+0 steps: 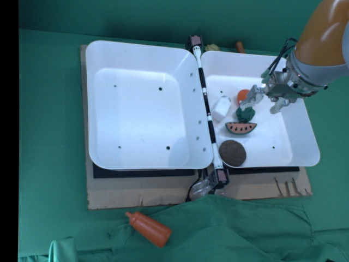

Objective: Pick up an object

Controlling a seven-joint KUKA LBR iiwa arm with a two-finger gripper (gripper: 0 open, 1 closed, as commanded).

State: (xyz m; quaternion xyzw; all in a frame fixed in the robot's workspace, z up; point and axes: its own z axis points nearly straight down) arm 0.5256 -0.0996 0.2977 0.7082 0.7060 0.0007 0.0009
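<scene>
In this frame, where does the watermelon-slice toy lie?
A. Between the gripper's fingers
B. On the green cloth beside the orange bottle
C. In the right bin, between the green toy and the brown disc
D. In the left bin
C: the watermelon slice rests on the floor of the right bin, just below the green toy and above the brown disc, with the gripper off to its upper right.

No legible text, labels, brand marks, numbers or signs anywhere in view. Checked the two white bins [144, 51], the items lying in the right one, the orange bottle [148, 228] in front of the bins, and the cardboard sheet [117, 200] under them: all surfaces plain, nothing readable at this resolution.
</scene>
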